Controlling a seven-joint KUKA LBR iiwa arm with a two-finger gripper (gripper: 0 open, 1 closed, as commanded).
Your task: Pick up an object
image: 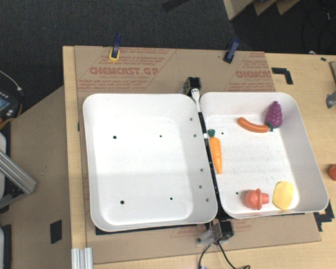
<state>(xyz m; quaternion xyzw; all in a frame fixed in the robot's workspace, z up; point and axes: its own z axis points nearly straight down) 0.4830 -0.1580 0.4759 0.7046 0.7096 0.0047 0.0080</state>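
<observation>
Cardboard bench [157,66], two white bins. The carrot [215,154] lies along the right bin's [302,150] left wall, with grapes [273,114] at its far corner. My claw's state: cannot tell.

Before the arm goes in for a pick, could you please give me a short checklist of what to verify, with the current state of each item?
1. Objects available in the right bin: ok; carrot, sausage, grapes, lemon and red toy lie there.
2. Lemon and red toy spaced for a clean grasp: not ok, they sit very close.
3. Carrot clear of the wall: not ok, it lies against the divider edge.
4. Sausage and grapes apart: not ok, touching or nearly.
5. Gripper ready: cannot tell.
</observation>
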